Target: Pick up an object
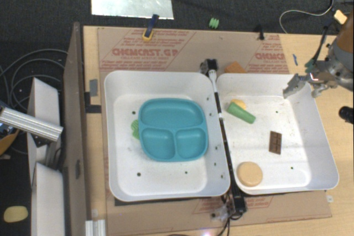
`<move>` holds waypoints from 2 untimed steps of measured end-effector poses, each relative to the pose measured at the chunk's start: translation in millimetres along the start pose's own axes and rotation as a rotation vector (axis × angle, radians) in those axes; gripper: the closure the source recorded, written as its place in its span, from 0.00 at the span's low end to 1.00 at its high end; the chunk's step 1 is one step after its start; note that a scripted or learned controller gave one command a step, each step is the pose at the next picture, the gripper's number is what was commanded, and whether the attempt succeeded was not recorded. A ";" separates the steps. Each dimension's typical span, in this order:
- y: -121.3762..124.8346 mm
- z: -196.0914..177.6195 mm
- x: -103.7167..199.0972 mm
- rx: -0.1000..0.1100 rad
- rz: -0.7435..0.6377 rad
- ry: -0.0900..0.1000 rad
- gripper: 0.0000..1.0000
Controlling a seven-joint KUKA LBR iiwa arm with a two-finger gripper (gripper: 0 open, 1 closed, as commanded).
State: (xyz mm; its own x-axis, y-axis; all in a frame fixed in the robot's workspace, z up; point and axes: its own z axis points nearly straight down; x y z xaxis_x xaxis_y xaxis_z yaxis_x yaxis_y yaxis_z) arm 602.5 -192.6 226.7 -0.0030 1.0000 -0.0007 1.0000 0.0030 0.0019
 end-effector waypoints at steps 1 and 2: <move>-50.2 148.0 35.3 0.004 0.002 0.003 0.00; -47.0 131.4 32.9 -0.002 0.001 0.000 1.00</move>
State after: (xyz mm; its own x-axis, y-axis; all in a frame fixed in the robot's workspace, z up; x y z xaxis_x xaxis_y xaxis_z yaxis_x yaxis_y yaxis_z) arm 555.6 -160.0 95.2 -0.0018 1.0000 -0.0009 1.0000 0.0018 0.0044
